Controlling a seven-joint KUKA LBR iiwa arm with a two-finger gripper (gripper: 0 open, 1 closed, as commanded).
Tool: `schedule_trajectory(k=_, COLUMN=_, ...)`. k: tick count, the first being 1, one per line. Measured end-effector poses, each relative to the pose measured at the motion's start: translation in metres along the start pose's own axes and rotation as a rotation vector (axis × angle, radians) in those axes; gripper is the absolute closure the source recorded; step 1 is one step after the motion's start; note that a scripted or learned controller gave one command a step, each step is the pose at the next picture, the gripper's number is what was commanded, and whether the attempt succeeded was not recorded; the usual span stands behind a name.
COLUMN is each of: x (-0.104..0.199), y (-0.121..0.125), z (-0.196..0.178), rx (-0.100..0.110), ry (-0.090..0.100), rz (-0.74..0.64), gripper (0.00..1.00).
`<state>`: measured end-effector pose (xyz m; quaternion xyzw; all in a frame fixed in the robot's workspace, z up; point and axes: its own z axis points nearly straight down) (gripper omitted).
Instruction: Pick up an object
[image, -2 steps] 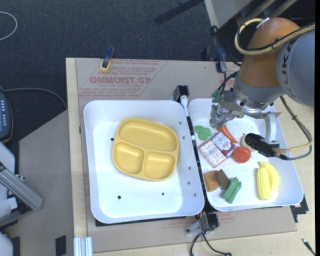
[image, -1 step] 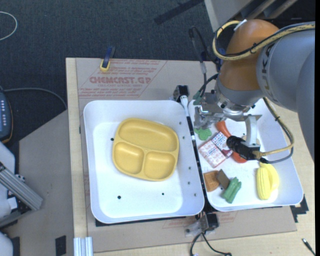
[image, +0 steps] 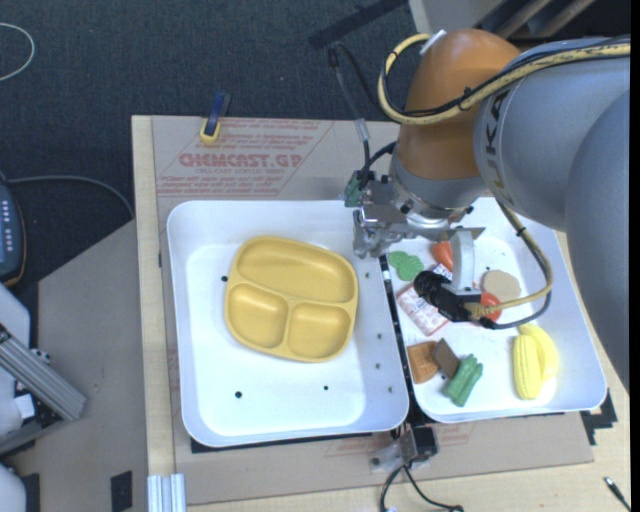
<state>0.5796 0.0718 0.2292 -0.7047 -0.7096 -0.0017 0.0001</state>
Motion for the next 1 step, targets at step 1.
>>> schedule_trajectory(k=1, x=0.0038, y=-0.0065, z=-0.0013, rx=0.004, ry=-0.002, rz=0.005, gripper=1.0)
